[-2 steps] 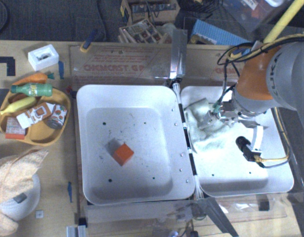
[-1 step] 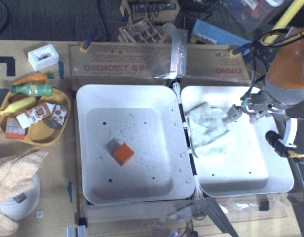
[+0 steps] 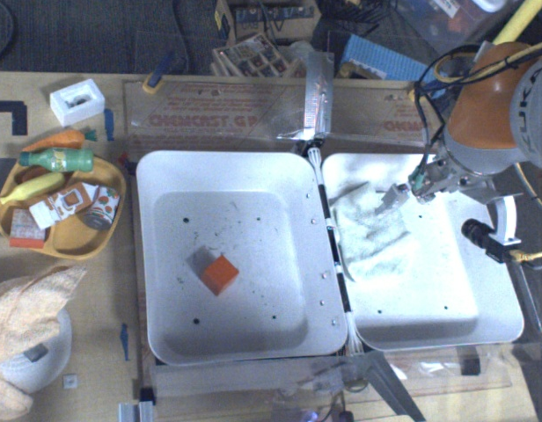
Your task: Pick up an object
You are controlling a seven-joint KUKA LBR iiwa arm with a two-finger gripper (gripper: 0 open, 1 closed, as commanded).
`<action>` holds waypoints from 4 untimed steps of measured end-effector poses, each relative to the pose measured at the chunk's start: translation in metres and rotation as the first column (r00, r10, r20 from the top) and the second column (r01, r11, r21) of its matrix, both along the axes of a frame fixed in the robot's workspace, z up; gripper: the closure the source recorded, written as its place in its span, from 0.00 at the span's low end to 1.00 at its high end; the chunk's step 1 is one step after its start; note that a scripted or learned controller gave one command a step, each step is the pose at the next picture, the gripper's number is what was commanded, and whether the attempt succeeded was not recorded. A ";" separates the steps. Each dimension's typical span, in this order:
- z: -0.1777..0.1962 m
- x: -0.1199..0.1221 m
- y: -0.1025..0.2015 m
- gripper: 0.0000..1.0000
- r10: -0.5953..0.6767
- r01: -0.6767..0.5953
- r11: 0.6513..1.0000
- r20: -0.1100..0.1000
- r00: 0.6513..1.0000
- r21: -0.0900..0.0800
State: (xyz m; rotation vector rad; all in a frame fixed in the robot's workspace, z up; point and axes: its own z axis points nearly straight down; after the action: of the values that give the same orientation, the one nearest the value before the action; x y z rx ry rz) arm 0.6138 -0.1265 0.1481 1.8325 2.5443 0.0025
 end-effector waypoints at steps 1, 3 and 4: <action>-0.054 -0.008 0.013 0.00 0.071 -0.071 0.997 0.010 0.997 -0.002; -0.056 0.054 -0.003 0.00 -0.006 0.006 1.000 -0.001 1.000 0.005; -0.056 0.055 0.009 0.00 0.007 -0.007 1.000 -0.001 1.000 -0.003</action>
State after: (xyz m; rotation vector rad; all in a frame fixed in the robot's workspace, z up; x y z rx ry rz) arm 0.6684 -0.1173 0.0923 1.8227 2.5499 -0.0024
